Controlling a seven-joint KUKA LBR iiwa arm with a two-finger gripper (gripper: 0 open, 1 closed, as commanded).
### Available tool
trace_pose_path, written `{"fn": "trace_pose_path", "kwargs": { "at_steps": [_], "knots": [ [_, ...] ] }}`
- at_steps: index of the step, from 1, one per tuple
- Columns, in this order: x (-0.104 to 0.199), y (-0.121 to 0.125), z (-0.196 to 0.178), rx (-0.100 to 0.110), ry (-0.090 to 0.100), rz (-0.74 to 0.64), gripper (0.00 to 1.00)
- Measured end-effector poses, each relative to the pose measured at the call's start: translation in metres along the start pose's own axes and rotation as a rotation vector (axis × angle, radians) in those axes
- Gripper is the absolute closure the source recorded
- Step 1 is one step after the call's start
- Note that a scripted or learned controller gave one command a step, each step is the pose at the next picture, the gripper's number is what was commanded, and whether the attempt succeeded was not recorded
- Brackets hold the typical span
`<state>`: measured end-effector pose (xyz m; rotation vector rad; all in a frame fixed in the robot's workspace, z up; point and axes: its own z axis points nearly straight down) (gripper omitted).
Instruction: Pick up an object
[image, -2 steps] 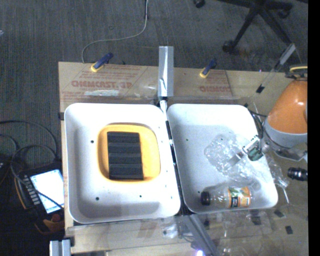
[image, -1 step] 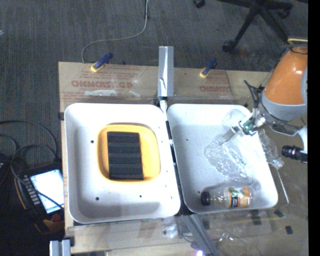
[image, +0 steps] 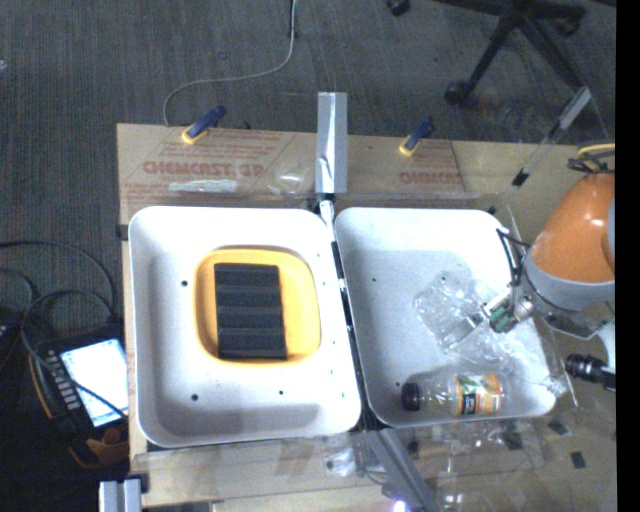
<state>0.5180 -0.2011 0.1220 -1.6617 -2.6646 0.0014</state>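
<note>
- Right now you have two candidate objects in the right bin (image: 400, 240): a small bottle (image: 455, 394) lying on its side along the lower wall, and a crumpled clear plastic wrapper (image: 452, 310) at mid right.
- You can read the bottle by its dark cap pointing to frame left, its clear body and its orange-and-green label; it lies just beside the bin's lower rim.
- You will find the wrapper see-through and glinting, with no firm outline; its lower folds spread down toward the bottle.
- Your gripper (image: 497, 316) sits at the wrapper's right edge, a small greenish tip against the plastic; whether it is open or closed cannot be told at this angle.
- Your arm (image: 572, 240) enters from the right of the frame, its orange band over the right bin's right wall.
- You have open white floor in the upper left part of the right bin.
- Your left bin (image: 160, 380) carries a yellow tray (image: 205, 300) with a black ribbed block (image: 250, 310) at its centre, well apart from the gripper.
</note>
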Motion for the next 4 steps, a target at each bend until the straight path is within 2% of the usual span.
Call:
{"fn": "trace_pose_path", "kwargs": {
  "at_steps": [1,2,3,4],
  "knots": [
    [-0.027,0.055,0.031,-0.009,-0.007,0.175,0.00],
    [-0.027,0.055,0.022,-0.009,-0.009,0.174,1.00],
    [0.017,0.104,-0.061,0.000,-0.003,0.310,1.00],
    [0.018,0.149,-0.064,0.001,-0.005,0.184,1.00]
  ]
}}
